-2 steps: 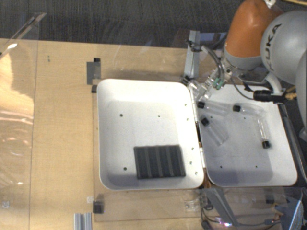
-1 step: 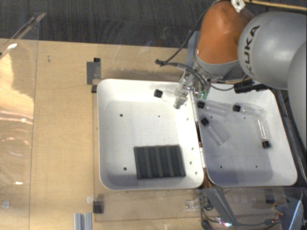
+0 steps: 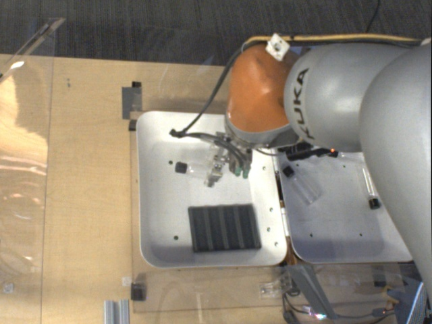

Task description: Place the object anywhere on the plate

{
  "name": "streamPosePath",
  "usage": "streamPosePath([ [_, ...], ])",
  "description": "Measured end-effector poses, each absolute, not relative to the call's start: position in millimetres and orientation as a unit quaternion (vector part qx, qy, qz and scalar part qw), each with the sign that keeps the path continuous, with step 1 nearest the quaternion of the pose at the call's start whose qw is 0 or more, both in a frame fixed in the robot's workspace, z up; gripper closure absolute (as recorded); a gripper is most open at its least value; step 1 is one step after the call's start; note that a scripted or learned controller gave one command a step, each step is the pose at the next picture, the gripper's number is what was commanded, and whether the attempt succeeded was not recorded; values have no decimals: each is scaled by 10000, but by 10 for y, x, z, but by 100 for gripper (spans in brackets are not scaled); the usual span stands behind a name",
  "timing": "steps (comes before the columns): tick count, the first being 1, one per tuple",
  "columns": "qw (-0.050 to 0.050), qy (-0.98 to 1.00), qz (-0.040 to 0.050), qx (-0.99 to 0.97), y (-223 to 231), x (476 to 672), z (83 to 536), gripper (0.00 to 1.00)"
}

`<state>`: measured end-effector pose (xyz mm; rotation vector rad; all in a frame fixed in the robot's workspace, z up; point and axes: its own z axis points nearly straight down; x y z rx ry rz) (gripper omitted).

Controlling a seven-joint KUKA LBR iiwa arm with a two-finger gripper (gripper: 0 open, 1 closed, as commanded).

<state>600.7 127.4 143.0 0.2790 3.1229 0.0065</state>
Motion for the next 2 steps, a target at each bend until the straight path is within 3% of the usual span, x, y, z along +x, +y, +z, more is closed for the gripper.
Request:
streamPosePath([
  [1,43,9728,30,2314,1794,6593,2156,100],
  [2,15,8362,18,5484,2360,6530,1774,100],
])
